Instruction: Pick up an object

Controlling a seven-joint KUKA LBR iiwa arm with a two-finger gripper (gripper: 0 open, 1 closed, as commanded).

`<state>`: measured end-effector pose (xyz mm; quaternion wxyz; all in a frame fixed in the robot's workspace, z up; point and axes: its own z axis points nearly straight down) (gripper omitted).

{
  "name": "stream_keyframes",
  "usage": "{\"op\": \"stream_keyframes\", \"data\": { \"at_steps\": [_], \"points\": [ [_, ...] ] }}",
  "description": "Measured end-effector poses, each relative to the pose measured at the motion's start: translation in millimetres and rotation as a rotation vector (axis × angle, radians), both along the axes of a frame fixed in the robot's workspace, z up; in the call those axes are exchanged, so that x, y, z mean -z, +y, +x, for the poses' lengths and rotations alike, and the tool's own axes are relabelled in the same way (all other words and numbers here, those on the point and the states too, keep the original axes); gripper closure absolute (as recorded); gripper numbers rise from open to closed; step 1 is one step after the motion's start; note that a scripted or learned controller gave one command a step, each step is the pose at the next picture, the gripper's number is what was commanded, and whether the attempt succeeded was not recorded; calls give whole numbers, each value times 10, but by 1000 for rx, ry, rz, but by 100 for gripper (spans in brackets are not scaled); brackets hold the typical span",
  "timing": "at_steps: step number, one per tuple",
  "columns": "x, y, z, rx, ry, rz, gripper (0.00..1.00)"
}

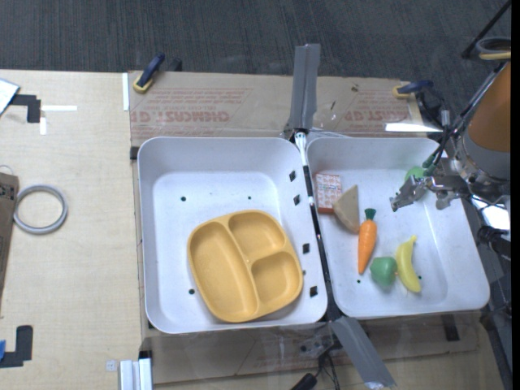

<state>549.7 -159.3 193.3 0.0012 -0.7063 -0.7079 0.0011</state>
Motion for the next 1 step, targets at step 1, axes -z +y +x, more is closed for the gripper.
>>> {"op": "stream_keyframes", "data": {
  "at_steps": [1],
  "points": [
    [1019,235,-338,-406,-3,1,0]
  ]
}}
